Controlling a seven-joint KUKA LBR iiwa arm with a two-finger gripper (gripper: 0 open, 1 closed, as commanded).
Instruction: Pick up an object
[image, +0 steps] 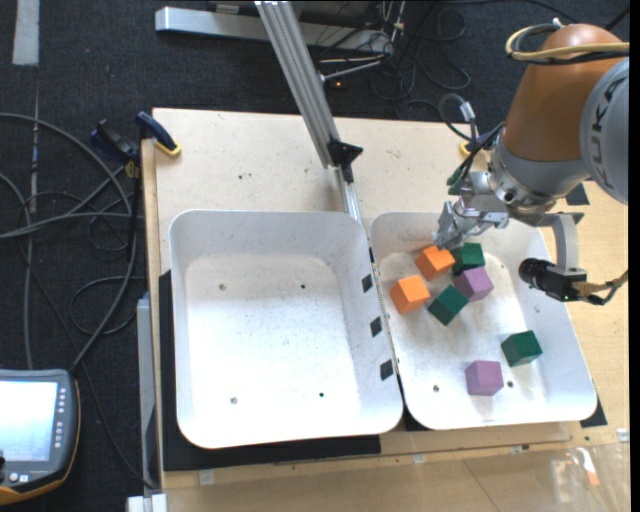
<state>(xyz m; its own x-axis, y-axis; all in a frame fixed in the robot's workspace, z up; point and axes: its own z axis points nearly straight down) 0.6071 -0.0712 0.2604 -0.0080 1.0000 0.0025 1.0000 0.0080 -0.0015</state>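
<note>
The right bin (560, 400) holds several small blocks. An orange block (435, 261) lies at its upper middle, with a green block (469, 256) just to its right. A purple block (475, 282) and a dark green block (446, 305) sit below them, and a second orange block (409, 293) is to the left near the bin's wall. Another green block (521, 347) and a purple block (483, 377) lie apart toward the front. My gripper (456, 236) hangs directly over the gap between the upper orange and green blocks, close to their tops.
The left bin (200, 250) stands beside the right one, with their walls meeting at mid-frame. A slanted metal rail (305, 85) crosses the back of the bench. A black fitting (548, 275) with cable hangs off the arm over the right bin's right side.
</note>
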